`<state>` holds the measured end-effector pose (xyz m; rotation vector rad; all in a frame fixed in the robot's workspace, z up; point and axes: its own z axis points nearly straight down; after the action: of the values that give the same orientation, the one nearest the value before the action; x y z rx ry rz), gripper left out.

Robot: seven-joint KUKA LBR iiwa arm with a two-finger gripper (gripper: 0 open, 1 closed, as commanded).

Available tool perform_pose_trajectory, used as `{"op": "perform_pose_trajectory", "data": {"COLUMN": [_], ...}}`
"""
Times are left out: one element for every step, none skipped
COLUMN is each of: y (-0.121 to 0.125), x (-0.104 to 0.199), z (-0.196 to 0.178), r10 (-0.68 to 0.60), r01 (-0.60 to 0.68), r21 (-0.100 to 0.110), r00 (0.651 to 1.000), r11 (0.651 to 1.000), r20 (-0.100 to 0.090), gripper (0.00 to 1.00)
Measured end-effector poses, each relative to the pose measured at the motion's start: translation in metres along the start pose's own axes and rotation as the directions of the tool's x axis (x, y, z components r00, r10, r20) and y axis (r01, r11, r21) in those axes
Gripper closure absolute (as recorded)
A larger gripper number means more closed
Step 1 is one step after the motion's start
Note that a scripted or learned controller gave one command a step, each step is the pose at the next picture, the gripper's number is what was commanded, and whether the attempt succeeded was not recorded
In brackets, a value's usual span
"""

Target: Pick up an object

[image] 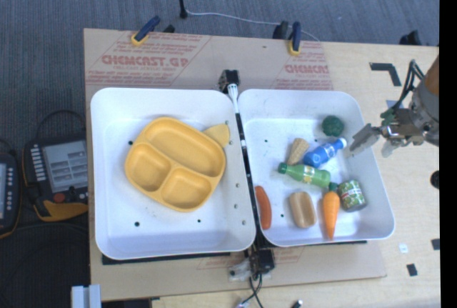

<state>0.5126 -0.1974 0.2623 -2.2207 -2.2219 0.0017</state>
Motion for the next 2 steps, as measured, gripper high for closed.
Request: {"op": "perform_pose_trajectory", "data": {"y": [-0.008,-0.023], "x": [-0.012,0.009], "z": [0.155,0.167], "r10": [0.000,0.007], "r01": [0.000,-0.007], "r21": [-0.001,-0.027], "r00": [1.000,1.000], "r11": [1.000,1.000], "r20": [-0.001,0.022], "gripper": [0.00,0.00]}}
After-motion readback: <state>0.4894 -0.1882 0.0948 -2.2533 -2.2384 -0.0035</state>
